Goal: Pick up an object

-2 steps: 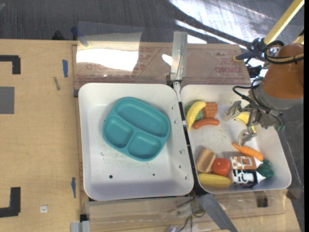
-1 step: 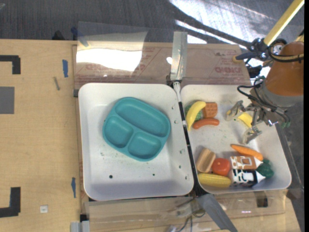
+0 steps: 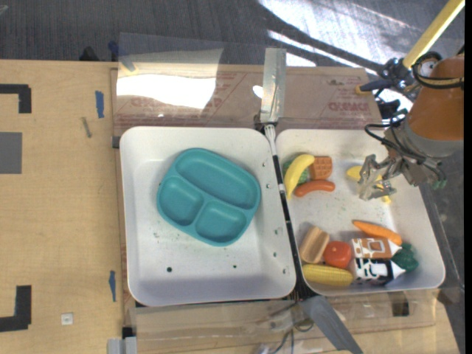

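Note:
The right bin (image 3: 431,227) holds toy food: a banana (image 3: 297,172), an orange waffle piece (image 3: 321,167), a red sausage (image 3: 315,188), a carrot (image 3: 377,231), a bread roll (image 3: 315,243), a tomato (image 3: 338,254), a corn cob (image 3: 328,274), a white, black and orange carton (image 3: 372,260) and a green piece (image 3: 405,258). My gripper (image 3: 376,186) hangs open over the bin's upper right part, low above a small yellow object (image 3: 355,173). That object shows at the gripper's left and is partly hidden under it. Nothing is between the fingers.
The left bin (image 3: 140,220) holds a teal divided plate (image 3: 209,196). A raised divider (image 3: 276,190) separates the two bins. The arm's orange band (image 3: 439,113) and cables stand over the right bin's upper right corner. Brown bench surface lies to the left.

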`<action>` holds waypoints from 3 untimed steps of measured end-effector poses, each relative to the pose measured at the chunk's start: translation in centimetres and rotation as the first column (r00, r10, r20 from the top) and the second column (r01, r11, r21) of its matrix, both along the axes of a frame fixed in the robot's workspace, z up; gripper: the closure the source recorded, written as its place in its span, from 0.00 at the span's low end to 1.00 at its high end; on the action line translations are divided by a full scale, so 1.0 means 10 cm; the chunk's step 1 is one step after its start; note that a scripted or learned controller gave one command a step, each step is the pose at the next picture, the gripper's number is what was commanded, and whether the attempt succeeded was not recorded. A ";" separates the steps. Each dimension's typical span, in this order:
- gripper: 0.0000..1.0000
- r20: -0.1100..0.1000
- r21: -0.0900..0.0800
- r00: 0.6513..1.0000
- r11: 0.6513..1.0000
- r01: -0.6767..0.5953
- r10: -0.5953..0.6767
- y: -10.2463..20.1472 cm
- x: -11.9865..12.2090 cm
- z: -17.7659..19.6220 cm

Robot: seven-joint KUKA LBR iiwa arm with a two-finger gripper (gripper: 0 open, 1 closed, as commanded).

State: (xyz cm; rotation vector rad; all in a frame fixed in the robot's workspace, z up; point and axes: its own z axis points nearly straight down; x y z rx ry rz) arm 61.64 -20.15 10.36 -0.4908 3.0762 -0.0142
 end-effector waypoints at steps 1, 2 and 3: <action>1.00 -0.005 0.005 0.996 0.996 0.085 -0.085 0.48 0.07 1.02; 0.00 -0.020 0.006 0.996 0.996 0.090 -0.089 0.45 0.04 0.93; 0.00 -0.003 0.002 1.000 1.000 0.020 -0.020 0.75 0.23 0.03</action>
